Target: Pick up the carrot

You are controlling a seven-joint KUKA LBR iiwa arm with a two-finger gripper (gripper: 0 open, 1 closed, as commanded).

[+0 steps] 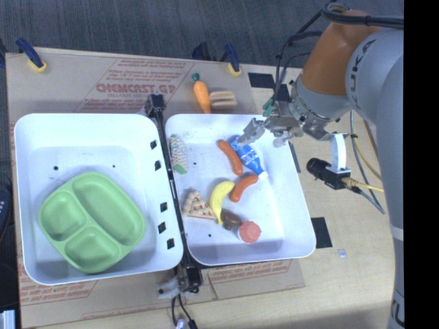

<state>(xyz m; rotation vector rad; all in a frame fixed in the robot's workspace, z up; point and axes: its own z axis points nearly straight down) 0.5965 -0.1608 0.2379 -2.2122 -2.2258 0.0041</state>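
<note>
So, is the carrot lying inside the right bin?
No, the carrot lies on the cardboard outside the right bin, just beyond its far edge, beside a small sandwich.

Bench (pixel 343 273) was pale wood-toned, with a sheet of brown cardboard (pixel 103 81) laid flat across it, printed in red lettering. Blue and yellow clamps (pixel 31 55) pinned the cardboard at the far edge, one at the left corner, another (pixel 232 58) near the middle. Small black tape squares (pixel 320 232) were stuck on the benchtop to the right. Beyond the bench, the floor (pixel 137 9) was dark grey ribbed carpet. Light was even and diffuse, with soft shadows.
</note>
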